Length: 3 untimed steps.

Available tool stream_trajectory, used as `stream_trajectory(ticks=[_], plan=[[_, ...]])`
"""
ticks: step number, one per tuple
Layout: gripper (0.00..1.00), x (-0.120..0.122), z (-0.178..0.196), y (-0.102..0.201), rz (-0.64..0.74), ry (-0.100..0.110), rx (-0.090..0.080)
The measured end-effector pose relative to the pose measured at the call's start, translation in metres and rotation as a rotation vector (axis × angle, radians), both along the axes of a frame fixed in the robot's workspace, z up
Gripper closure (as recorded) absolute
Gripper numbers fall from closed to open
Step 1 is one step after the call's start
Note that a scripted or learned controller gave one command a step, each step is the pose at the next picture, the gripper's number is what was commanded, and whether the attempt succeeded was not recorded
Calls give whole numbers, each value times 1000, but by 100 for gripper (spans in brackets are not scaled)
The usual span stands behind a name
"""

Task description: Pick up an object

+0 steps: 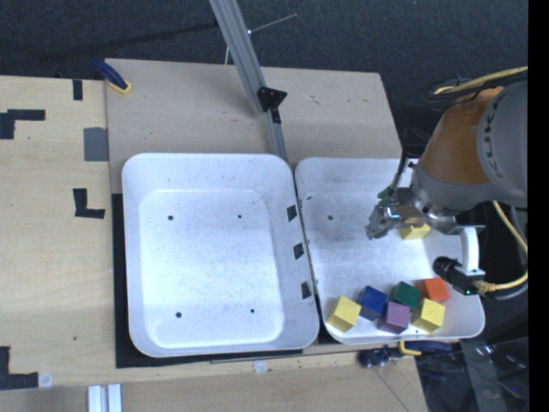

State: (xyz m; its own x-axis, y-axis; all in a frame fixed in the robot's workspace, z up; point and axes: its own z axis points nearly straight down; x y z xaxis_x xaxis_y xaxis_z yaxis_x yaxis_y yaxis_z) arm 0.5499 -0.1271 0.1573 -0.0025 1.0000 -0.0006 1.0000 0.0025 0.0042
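My gripper [380, 223] hangs low over the middle of the right bin [343, 196], reaching in from the right under the orange-banded wrist. A small yellow block [416, 229] lies just to its right, partly covered by the gripper body. I cannot tell whether the block touches the gripper. Several blocks cluster along the bin's near edge: a yellow one [345, 312], a blue one [372, 301], a green one [405, 294], a purple one [397, 317], a second yellow one [431, 315] and an orange one [437, 289].
The left bin [206, 256] stands beside the right one, sharing a raised middle rim. A slanted metal pole [244, 50] runs from the top down to the bins' far junction. Cables [480, 286] hang at the right of the arm.
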Motion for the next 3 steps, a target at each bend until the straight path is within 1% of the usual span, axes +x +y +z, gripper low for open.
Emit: stream_trajectory(ticks=[2,3], plan=[[100,2,85,0,-1,0,0],[100,12,86,62,5,5,3]])
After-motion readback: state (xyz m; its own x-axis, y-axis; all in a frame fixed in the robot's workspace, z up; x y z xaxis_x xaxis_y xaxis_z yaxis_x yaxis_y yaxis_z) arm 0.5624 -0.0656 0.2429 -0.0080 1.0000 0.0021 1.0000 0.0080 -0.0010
